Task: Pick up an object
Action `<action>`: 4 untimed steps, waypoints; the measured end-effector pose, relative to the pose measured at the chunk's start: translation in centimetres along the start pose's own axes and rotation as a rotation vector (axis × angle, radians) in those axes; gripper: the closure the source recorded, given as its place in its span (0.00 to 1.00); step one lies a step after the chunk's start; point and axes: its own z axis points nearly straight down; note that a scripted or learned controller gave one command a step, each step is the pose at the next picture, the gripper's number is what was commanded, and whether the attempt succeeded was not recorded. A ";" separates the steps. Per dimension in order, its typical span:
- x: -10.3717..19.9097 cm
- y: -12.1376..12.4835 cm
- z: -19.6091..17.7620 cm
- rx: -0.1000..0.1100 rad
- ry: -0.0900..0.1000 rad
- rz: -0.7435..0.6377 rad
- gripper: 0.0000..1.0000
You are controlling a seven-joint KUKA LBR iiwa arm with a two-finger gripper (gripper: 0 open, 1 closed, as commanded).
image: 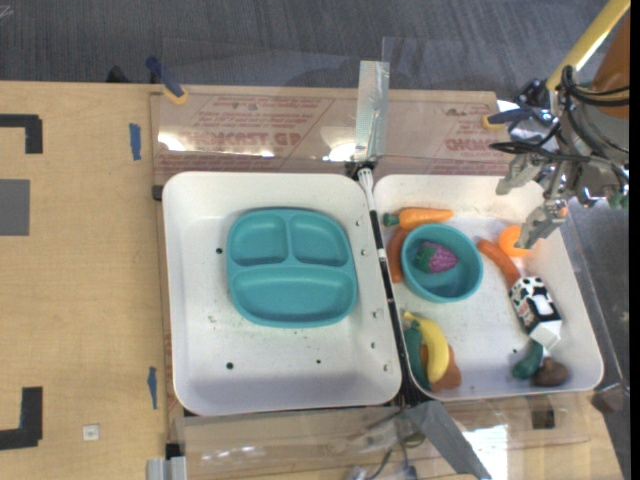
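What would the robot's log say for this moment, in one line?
gripper: above right bin's far right | holding: nothing seen | teal bowl: in right bin

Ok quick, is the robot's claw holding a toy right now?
Gripper: cannot be told whether it is open or closed. It sits over the right bin, near an orange toy; nothing shows between its fingers.

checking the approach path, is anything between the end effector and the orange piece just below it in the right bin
Nothing visible stands between them. The end effector hangs over the right bin's upper right corner, directly above the orange piece. The teal bowl sits to that piece's left and the black-and-white toy below it, both off the path.
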 end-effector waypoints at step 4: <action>-2.9 -6.1 15.1 -0.004 0.008 -0.400 1.00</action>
